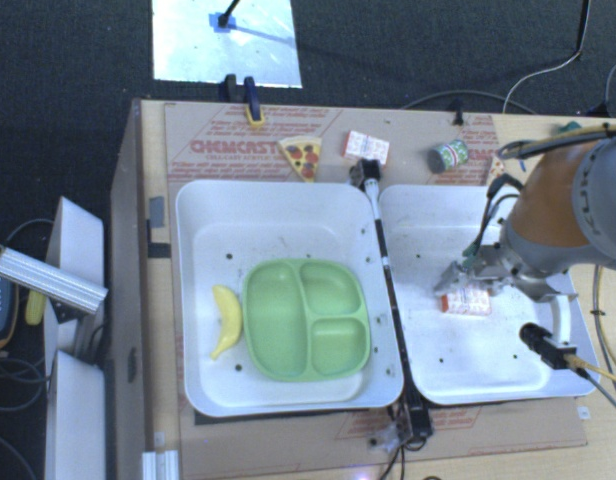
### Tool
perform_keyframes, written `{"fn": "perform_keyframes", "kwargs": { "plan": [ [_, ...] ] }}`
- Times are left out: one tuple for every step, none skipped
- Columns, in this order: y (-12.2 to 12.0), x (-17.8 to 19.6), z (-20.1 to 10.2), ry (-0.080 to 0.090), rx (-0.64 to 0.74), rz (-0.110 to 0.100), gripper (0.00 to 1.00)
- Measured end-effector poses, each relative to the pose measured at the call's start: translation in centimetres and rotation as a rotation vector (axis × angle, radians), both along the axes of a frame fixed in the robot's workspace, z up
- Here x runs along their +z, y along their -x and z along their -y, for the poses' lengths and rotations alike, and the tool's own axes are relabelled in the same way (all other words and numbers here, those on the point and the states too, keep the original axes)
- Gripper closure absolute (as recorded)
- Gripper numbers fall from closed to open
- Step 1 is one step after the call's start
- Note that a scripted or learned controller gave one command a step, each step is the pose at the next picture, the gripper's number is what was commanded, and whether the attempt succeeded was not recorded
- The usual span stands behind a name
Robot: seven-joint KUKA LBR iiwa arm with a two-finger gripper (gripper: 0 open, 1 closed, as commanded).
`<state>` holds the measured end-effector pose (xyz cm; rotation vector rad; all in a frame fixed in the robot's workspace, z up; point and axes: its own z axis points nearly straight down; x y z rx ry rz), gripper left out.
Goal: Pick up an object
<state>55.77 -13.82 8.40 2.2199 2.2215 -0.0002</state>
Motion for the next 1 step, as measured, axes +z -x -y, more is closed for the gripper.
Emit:
{"fn": "perform_keyframes", "kwargs": {
  "plan": [
    [-0.09, 1.06, -0.04, -0.001, 0.002, 0.002, 1.0]
  ]
}}
